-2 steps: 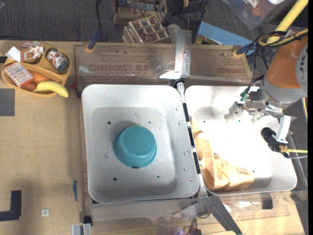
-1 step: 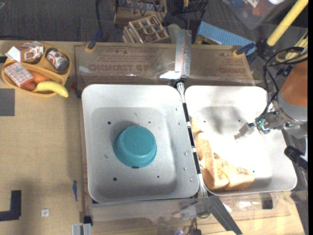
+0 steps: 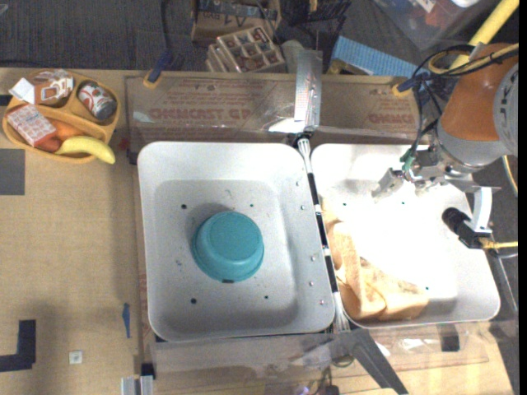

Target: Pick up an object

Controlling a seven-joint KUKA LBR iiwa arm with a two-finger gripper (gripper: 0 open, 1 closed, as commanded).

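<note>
Far left on the surface point(image 3: 66, 245): yellow tray point(image 3: 16, 126) w/ a banana point(image 3: 86, 147), a small red-and-white box and a can; their labels too small to read. Next, left bin point(image 3: 165, 171) holds one thing, a teal bowl point(image 3: 229, 245) lying upside down near its centre, well apart from the arm. Behind both bins a clear sheet over cardboard carries reddish lettering, too blurred to make out.

Right bin point(image 3: 461, 303): tan, soft-looking objects point(image 3: 370, 282) piled in its near-left corner, against the wall by the divider. Glare washes out the bin floor, so can't tell how many pieces.

Gripper point(image 3: 394, 181) hangs over the far part of the right bin, fingers spread fairly wide, nothing between them. Near the tan pile but not touching it.

Step, imo: approach phase, no pick made yet. Next move prob. calls for shifting toward the near-left corner, descending onto the pile, then closing. Risk: pile sits tight to the wall, so little finger room there.
</note>
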